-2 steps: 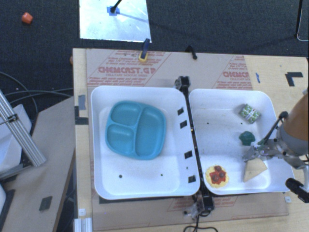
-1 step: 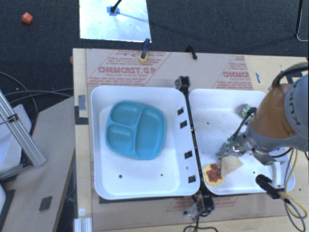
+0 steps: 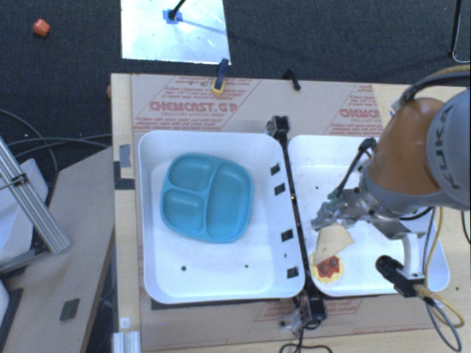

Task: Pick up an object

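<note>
A toy pizza slice, tan crust with a red and yellow topping, lies in the right white bin near its front left corner. My gripper hangs low over the right bin, just above the crust end of the slice. The grey arm with its orange band comes in from the right and covers much of that bin. A blue divided plate rests in the left white bin, far from the gripper.
A black divider with clips runs between the two bins. Cables trail at the front right. A cardboard sheet lies under the bins, with a metal plate behind it.
</note>
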Robot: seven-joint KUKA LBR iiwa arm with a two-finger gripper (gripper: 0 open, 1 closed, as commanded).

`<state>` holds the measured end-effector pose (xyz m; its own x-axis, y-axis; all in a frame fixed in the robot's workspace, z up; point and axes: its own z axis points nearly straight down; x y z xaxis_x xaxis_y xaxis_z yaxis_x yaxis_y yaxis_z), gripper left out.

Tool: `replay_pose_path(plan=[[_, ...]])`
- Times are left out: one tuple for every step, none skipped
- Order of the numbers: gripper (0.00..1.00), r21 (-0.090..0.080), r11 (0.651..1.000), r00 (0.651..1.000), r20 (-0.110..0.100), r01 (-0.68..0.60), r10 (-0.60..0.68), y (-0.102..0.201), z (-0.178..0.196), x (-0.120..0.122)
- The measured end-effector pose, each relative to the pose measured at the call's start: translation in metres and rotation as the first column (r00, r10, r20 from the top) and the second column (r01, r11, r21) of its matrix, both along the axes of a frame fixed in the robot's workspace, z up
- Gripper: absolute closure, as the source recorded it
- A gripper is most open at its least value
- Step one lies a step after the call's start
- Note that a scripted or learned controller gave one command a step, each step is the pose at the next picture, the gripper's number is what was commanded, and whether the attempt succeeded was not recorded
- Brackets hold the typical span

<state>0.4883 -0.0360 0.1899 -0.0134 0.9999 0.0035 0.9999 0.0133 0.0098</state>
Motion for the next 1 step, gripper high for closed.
replay_pose_path(plan=[[1.0, 0.0, 1.0, 1.0, -0.004, -0.001, 0.001, 0.0845, 0.0314, 0.0188]])
